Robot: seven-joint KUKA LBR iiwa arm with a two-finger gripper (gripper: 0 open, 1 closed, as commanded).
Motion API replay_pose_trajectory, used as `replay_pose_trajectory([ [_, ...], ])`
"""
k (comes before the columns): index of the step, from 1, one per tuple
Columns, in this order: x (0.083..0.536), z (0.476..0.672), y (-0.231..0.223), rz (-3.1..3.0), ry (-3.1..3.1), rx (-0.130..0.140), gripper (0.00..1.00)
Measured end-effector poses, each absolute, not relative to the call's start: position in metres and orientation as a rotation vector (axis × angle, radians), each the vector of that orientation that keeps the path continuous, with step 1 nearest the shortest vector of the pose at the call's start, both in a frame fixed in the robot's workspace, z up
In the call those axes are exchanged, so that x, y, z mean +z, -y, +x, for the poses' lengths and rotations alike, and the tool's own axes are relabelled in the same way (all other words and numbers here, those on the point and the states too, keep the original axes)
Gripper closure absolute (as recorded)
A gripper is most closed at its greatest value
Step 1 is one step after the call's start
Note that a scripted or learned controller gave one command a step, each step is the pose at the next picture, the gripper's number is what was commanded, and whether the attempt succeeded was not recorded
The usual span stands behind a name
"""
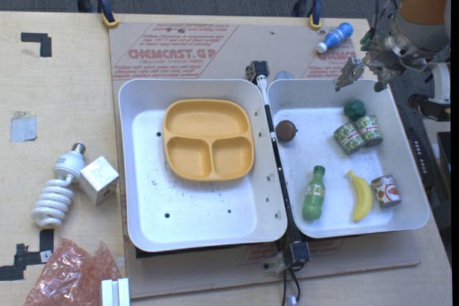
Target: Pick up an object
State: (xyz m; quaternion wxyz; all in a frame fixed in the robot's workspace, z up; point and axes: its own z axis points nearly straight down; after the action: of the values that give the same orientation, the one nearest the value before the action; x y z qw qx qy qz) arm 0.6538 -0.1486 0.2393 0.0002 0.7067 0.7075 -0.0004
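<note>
The right bin [401, 118] holds a brown ball [286, 130], a dark green lump [354, 110], two green cans [357, 134], a green bottle [313, 192], a banana [360, 195] and a red-and-white can [386, 191]. My gripper [365, 75] hangs above the bin's far rim, up and slightly right of the dark green lump. Its fingers [349, 74] are spread open with nothing between them. The orange-banded arm enters from the upper right.
A yellow divided plate [209, 138] lies in the left bin [136, 175]. A blue-and-white bottle [336, 37] lies on the board behind the right bin. On the bench to the left are a spiral light bulb [59, 186], a white cube [99, 179] and a pink bag [72, 276].
</note>
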Motion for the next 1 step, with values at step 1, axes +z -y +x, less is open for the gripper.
replay_pose_trajectory([
  [1, 0.0941, 0.6271, 0.1593, 2.223, -2.22, 0.0, 0.0],
])
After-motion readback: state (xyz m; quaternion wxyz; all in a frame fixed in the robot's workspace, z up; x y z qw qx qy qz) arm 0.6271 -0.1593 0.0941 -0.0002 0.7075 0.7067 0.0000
